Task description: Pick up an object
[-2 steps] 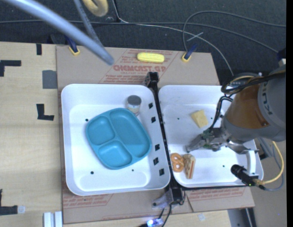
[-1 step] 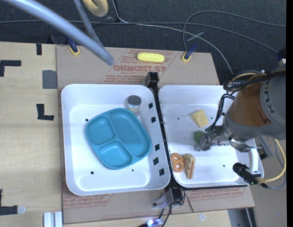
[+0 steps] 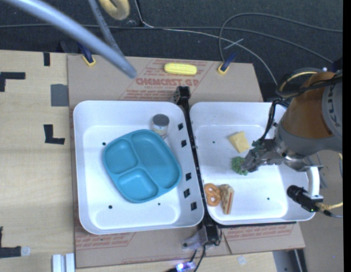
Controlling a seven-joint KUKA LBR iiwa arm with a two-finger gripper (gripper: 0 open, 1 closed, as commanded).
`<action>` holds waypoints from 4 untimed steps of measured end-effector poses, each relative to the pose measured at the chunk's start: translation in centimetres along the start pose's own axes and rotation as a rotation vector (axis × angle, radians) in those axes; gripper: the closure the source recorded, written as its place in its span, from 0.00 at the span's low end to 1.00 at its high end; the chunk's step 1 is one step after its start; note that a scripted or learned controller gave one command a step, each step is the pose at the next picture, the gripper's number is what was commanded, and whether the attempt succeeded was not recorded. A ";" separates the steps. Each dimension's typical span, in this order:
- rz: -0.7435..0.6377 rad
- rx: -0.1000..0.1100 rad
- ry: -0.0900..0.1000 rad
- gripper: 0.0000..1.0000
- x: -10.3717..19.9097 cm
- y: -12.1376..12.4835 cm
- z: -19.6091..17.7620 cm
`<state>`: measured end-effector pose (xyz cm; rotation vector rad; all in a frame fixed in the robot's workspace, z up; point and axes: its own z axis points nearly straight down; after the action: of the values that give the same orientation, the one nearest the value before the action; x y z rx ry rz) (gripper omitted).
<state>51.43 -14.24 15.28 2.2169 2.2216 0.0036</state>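
In the right bin (image 3: 218, 120) lie a yellow cheese wedge (image 3: 239, 141), a small green broccoli piece (image 3: 239, 165), a pretzel (image 3: 212, 194) and a sandwich-like toy (image 3: 227, 198). My gripper (image 3: 253, 158) reaches in from the right and hangs low over the bin, right beside the broccoli piece. Its dark fingers touch or nearly touch the broccoli. The grey wrist with the orange band (image 3: 305, 115) sits over the bin's right side.
The left bin (image 3: 88, 152) holds a blue divided plate (image 3: 141, 164) and a small metal can (image 3: 160, 123) at its upper right. A yellow corn toy (image 3: 180, 69) lies on the cardboard behind the bins. Cables run across the back.
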 end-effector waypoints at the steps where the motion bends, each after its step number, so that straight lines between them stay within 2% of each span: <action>1: 0.000 -0.001 -0.001 1.00 0.0 0.2 -5.2; 3: -0.002 0.007 0.001 1.00 10.0 -1.0 -4.0; 4: -0.006 0.005 0.003 1.00 16.4 -1.7 -5.0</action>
<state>49.71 2.11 20.22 2.2142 2.2326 0.0010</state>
